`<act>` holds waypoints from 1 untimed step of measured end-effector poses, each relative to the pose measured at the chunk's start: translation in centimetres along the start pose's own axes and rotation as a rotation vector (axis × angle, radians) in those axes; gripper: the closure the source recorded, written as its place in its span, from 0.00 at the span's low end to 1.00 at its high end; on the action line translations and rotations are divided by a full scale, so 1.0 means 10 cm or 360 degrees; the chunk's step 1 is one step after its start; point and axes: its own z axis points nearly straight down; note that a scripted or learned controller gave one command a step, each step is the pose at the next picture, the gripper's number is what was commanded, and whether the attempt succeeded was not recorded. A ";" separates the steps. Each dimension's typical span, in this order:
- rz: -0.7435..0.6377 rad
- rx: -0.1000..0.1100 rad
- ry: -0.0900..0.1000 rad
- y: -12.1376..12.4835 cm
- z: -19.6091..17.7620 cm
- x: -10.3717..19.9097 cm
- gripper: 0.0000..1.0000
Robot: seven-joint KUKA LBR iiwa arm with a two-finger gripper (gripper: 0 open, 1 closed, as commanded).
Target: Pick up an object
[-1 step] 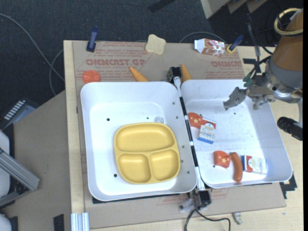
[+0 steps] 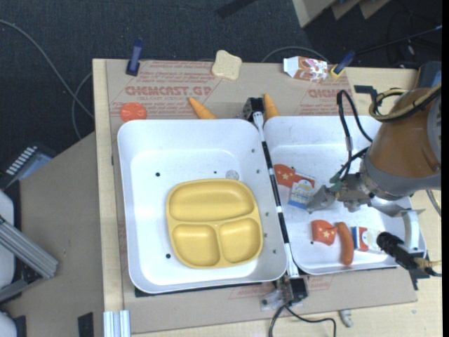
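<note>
A small carton [image 2: 298, 190] lies in the right bin [image 2: 309, 128], just beside the pincer [image 2: 324, 199]. I cannot tell if the pincer is wide or narrow. It looks like the reaching step. Next it must close around the carton and lift.

We see a glossy yellow plastic divided tray [image 2: 212, 222] in the smooth white plastic left bin [image 2: 140, 160], on a matt cardboard sheet [image 2: 168, 83].

The gripper [image 2: 324, 201] hangs in the right bin [image 2: 309, 135], a yellow tray [image 2: 212, 222] at its nine o'clock.
</note>
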 end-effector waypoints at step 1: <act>0.0000 -0.0001 0.0000 -0.23 0.51 0.14 0.00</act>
